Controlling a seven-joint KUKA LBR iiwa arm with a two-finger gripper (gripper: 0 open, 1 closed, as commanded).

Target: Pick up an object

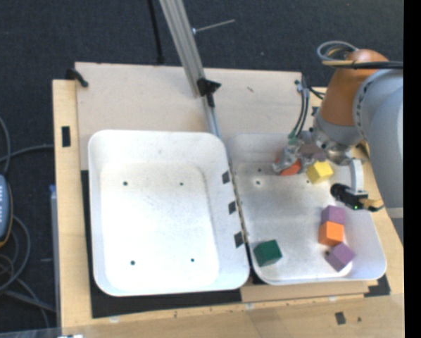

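Camera view shows the gripper [289,162] low at the right bin's [281,273] far edge, over a small orange-red object [290,168], seemingly for a grasp; whether it is open or closed, I cannot tell. A yellow block [320,171] sits just beside.

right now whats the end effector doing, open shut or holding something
End effector: low in the right bin, beside the yellow block, with something orange-red at its tip; a grasp cannot be told.
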